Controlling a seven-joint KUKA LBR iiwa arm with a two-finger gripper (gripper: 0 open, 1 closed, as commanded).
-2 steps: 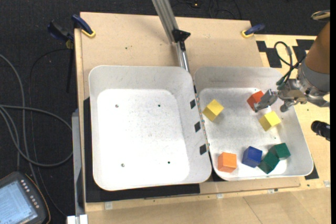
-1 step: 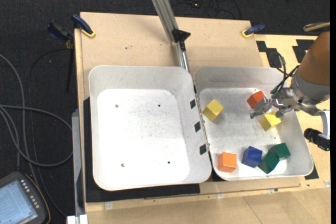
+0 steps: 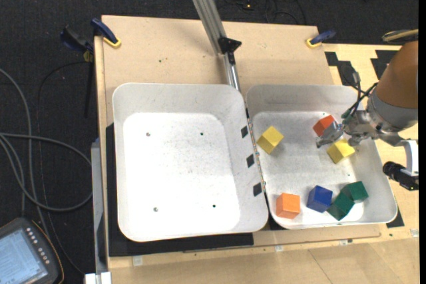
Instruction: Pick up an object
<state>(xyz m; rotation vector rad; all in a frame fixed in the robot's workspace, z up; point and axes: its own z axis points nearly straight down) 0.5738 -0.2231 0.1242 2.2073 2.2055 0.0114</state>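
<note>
I am reaching in from the right side, and my pincer (image 3: 336, 134) is hanging low over the right bin (image 3: 293, 103), between the red-orange block (image 3: 324, 124) and the yellow block (image 3: 340, 151) near the bin's right wall. Whether the pincer is apart or together I cannot tell, because the wrist is covering it and the picture is too small there. I am seeing no block clearly between its tips, so I am not calling anything held.

I am judging that the step in hand is the approach, or the very beginning of a grasp, and the lifting is not yet done. The red-orange block is sitting just beside the pincer on its upper left, and the yellow block is sitting just beside it below; both are resting on the bin floor.

The other blocks are lying further away: a second yellow block (image 3: 271, 140) near the left wall of this bin, an orange block (image 3: 288, 205), a blue block (image 3: 319, 198) and two green blocks (image 3: 350, 199) along the front wall. The left bin (image 3: 133, 100) is on the table (image 3: 166, 43) beside it.

The next move, I think, is calling for a clear choice of one of the two near blocks, then settling the tips on both sides of it, closing firmly, and rising straight so the neighbour is not pushed.
</note>
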